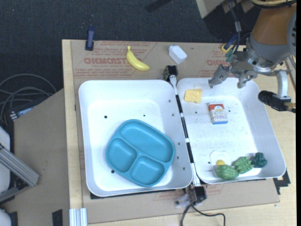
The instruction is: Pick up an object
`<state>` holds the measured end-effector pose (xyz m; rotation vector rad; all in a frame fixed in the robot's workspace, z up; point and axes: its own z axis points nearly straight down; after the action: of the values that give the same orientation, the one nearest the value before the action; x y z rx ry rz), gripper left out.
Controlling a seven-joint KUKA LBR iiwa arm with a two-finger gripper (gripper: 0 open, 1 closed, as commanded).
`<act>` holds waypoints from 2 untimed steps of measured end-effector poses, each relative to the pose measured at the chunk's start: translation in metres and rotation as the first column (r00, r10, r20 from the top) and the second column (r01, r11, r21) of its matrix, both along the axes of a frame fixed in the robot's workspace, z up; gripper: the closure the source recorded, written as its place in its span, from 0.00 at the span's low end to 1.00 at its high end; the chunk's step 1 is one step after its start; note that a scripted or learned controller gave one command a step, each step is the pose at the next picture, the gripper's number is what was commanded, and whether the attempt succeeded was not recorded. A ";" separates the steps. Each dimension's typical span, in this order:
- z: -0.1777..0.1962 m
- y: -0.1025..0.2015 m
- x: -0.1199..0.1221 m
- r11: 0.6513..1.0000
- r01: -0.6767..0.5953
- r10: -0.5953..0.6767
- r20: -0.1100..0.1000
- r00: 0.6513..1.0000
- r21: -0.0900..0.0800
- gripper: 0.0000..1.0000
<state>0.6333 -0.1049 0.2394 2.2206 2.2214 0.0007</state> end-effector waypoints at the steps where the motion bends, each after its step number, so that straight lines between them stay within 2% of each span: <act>1: -0.075 -0.034 -0.009 1.000 0.002 -0.002 -0.003 1.000 0.000 0.00; 2: -0.156 -0.029 0.010 1.000 0.000 0.000 -0.005 1.000 0.001 0.00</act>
<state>0.6428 -0.1341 0.0833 2.2233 2.2246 -0.0033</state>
